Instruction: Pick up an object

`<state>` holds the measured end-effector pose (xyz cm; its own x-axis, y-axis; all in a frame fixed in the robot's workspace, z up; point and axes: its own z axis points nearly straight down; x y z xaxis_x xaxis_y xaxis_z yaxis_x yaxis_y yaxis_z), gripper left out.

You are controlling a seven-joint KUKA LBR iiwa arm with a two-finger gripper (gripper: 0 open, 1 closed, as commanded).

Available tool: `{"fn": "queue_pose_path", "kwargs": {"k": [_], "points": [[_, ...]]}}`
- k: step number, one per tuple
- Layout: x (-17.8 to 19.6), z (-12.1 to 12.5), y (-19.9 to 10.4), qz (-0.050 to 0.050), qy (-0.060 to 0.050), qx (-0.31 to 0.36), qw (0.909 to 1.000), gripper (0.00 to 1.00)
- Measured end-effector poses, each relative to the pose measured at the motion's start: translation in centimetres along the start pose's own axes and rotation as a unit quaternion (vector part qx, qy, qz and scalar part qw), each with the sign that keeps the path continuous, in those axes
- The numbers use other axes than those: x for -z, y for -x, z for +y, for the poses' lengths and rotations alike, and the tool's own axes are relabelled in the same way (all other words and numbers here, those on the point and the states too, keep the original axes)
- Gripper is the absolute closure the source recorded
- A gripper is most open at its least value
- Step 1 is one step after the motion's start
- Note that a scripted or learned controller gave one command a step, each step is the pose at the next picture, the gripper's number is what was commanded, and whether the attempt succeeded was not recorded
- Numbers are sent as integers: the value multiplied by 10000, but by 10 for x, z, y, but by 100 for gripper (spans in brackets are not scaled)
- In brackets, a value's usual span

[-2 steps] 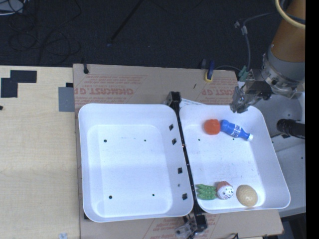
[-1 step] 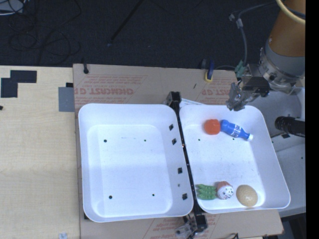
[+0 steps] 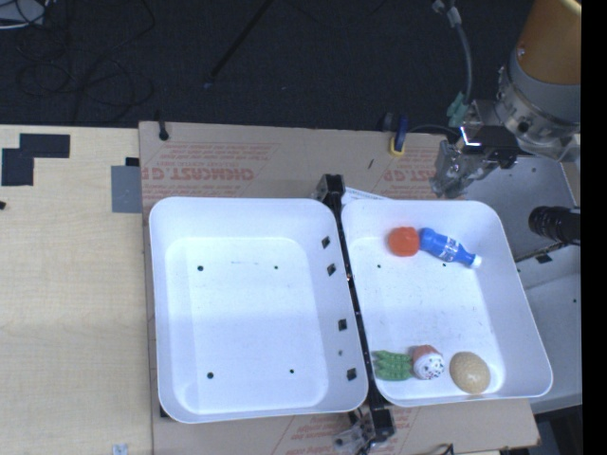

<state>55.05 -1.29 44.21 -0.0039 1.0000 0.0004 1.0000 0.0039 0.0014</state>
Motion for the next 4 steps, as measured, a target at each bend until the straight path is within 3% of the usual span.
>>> {"fn": "queue_pose_path", "kwargs": {"k": [1, 2, 3, 4], "points": [[-164, 5, -27, 2, -65, -9, 10000, 100], [-158, 6, -25, -3, -26, -28, 10000, 0], [-158, 6, -25, -3, -26, -28, 10000, 0], [-148, 6, -24, -3, -41, -27, 10000, 100]]}}
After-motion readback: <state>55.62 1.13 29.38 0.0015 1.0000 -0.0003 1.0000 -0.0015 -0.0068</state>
